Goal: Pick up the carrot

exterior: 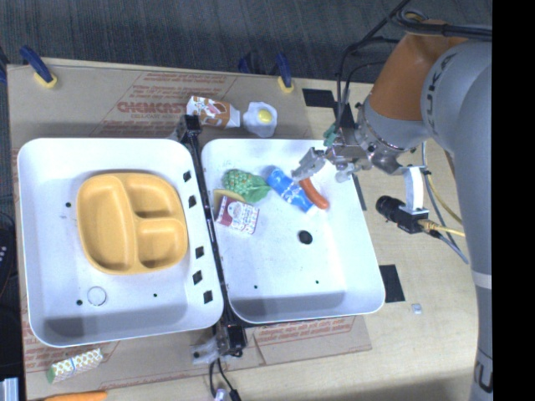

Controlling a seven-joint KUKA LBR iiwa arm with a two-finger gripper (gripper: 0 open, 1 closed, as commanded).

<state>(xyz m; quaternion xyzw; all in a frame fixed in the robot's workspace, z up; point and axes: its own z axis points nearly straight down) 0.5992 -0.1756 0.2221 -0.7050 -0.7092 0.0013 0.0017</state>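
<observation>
Yellow plastic fills the left bin [33, 224]: a divided tray [132, 221] sits at its middle. Right of the divider, in the right bin [334, 282], lie a red-and-white packet [237, 215], a green leafy piece [245, 183] and a blue bottle-like item [287, 187]. Just beside and touching the blue item's right end is the carrot [314, 193], toward the bin's upper right. It is a short orange stick, lying slantwise. It looks like a light, stiff toy with a smooth skin, likely to slip; I judge the best hold is across its middle, clear of the blue neighbour. The gripper [306, 166] hangs just above the carrot's upper end, one pale finger showing; whether it is spread or closed I cannot tell. Nothing is seen held.
</observation>
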